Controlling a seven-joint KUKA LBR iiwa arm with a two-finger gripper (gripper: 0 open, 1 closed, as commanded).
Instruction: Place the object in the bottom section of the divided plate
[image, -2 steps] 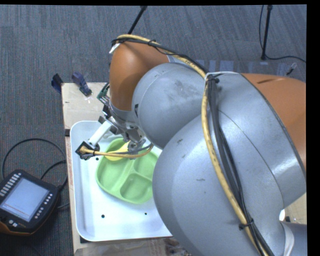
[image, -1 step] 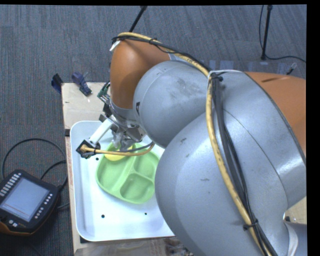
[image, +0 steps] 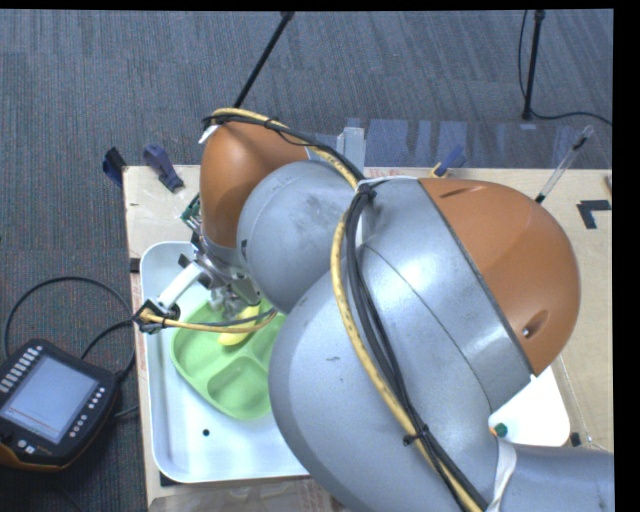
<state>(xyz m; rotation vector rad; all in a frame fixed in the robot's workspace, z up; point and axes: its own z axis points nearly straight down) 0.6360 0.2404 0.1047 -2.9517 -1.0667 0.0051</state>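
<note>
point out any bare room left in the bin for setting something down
Free: the bin floor along its left wall and near edge, below the green plate. Crowded: the far end, where the gripper and cables hang over the plate and a yellow object.

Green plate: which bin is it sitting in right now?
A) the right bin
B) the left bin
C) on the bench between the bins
B: the green plate lies inside the left bin, with the gripper over its upper part near a yellow object.

A wooden bench bears two shallow white bins: the left bin, the right bin.
</note>
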